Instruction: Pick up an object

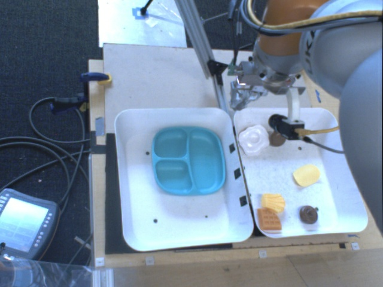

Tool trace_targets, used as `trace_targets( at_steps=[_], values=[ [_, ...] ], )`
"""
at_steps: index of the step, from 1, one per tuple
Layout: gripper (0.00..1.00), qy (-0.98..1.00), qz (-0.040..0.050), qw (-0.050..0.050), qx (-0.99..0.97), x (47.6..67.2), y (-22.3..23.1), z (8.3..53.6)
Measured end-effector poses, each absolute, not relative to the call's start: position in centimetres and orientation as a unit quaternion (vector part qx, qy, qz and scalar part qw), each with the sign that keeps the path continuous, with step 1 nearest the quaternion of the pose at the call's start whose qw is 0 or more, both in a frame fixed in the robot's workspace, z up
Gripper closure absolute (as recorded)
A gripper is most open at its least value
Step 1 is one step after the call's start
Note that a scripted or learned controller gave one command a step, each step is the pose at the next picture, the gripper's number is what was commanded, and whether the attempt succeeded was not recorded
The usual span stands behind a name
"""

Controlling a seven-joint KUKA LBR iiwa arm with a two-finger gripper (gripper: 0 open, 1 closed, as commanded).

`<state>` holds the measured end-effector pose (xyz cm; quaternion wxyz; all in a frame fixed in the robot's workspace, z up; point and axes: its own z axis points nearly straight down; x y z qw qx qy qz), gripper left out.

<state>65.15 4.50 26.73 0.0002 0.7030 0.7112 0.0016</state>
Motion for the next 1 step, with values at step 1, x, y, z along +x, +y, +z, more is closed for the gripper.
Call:
trace_targets(
  at_steps=[1],
  values=[
    [1.0, 0.711, 0.0019, 0.001, 0.703, 67.27, 9.28, 26.12]
  ],
)
